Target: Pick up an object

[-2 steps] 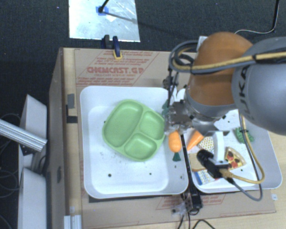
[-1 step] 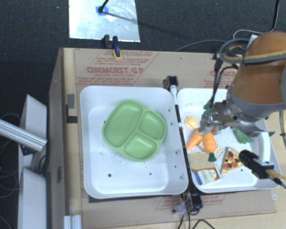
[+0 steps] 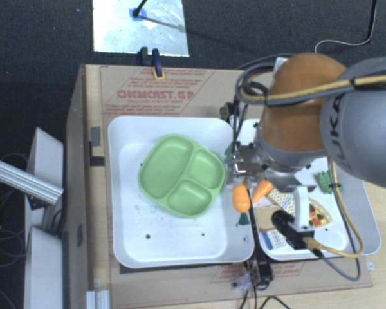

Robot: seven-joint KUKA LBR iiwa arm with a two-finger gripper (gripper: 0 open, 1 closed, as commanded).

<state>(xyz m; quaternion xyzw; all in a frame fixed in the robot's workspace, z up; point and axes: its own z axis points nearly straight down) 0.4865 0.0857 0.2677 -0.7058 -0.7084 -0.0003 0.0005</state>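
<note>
From above, the tabletop [image 3: 90, 192] carries two shallow white bins side by side. The bin on the view's left [image 3: 125, 243] holds a light green divided plate [image 3: 181, 175], lying flat near the middle and slightly toward the far side, with three compartments facing up. The grey arm with its orange band [image 3: 309, 102] reaches in from the view's right and covers much of the other bin [image 3: 367, 234]. Its pincer [image 3: 239, 168] sits low over the strip where the two bins meet, just beside the plate's right edge. Whether the pincer is apart or together cannot be told, since the wrist hides it, and nothing can be seen clamped in it. Just in front of the pincer, a rounded orange piece [image 3: 242, 199] lies at the shared rim of the bins. An orange carrot-shaped piece [image 3: 262, 189] is close beside it on the right-hand bin's side; whether the two touch is unclear. Further right in that bin are a small green piece [image 3: 324, 182] near the far wall, a flat, colourful wedge [image 3: 316, 215], and a blue-and-white patterned item [image 3: 275, 239] near the front wall.
</note>
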